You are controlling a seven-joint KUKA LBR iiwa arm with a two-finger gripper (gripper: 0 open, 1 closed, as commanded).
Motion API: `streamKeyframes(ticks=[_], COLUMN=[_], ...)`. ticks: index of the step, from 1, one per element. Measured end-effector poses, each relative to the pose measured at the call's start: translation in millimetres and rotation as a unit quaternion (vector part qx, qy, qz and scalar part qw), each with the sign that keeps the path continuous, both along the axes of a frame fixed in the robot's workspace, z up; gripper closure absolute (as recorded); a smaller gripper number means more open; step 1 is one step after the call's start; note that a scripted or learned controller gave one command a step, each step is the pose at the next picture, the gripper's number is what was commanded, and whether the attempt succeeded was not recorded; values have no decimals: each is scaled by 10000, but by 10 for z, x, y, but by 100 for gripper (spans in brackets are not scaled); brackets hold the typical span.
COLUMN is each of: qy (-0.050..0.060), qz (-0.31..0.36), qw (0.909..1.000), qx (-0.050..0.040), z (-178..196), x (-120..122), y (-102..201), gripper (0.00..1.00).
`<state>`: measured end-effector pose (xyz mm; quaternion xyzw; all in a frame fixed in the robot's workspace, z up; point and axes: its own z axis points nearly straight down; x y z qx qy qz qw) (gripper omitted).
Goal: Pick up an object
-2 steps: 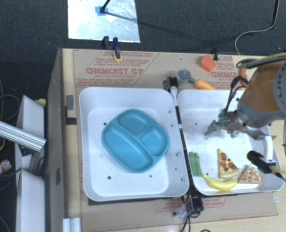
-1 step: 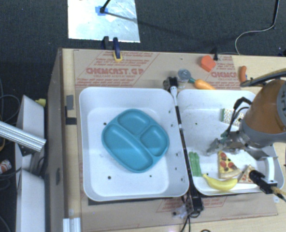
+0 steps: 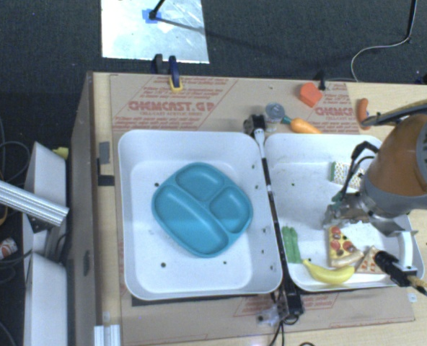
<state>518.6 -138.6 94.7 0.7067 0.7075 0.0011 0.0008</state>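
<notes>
Banana [image 3: 330,272] below tool [image 3: 341,215]

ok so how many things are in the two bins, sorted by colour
blue: 1, the divided plate in the left bin
green: 1, the green piece in the right bin
yellow: 1, the banana
red and tan: 1, the pizza slice
white patterned: 1, a small block
total: 5

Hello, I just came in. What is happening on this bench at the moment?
A grey robot arm reaches in from the right over the right bin. Its gripper sits just above a toy pizza slice, with a banana and a green piece nearby. The left bin holds a blue divided plate. Nothing looks lifted yet.
</notes>
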Motion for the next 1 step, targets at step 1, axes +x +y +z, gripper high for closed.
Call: streamKeyframes(ticks=[1], qy=[-3], qz=[17], qw=[10000], qx=[6], z=[925], x=[-146], y=[1191], gripper=[100])
